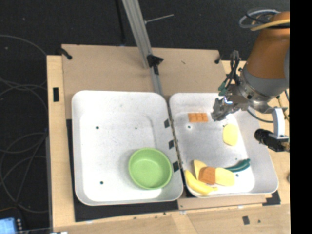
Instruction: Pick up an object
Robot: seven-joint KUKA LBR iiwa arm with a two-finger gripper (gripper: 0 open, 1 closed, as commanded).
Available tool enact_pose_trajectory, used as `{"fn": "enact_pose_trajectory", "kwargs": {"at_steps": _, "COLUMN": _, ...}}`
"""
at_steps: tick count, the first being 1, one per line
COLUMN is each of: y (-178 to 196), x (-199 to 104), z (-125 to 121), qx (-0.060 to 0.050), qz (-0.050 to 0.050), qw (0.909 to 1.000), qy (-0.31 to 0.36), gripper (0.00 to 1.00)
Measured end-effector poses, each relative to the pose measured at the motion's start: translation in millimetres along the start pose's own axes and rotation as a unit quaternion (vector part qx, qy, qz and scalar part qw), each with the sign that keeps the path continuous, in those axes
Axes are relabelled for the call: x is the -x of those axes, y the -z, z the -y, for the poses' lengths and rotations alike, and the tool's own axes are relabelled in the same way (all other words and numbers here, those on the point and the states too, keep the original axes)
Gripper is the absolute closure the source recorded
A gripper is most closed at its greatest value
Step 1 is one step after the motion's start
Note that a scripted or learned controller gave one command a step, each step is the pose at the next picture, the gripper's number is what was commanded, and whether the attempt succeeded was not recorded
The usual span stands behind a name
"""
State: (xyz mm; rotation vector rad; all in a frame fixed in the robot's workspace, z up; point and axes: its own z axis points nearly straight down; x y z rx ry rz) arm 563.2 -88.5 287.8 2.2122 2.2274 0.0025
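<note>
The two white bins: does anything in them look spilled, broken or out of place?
Nothing stands out. The round green bowl sits upright in the left white bin. In the right white bin, the small orange block and the yellow piece lie apart; other items crowd its near edge.

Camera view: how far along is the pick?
Done: the arm's gripper is over the right white bin, between the small orange ridged block and the pale yellow wedge. In hand: nothing visible. Left: grasp and lift an object.
</note>
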Motion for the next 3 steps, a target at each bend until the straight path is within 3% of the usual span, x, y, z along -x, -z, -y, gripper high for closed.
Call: {"fn": "enact_pose_trajectory", "kwargs": {"at_steps": 3, "y": -17.8, "x": -134.8, "z": -50.1, "qx": 0.0, "qz": 0.0, "qw": 1.0, "qy": 0.0, "gripper": 1.0}}
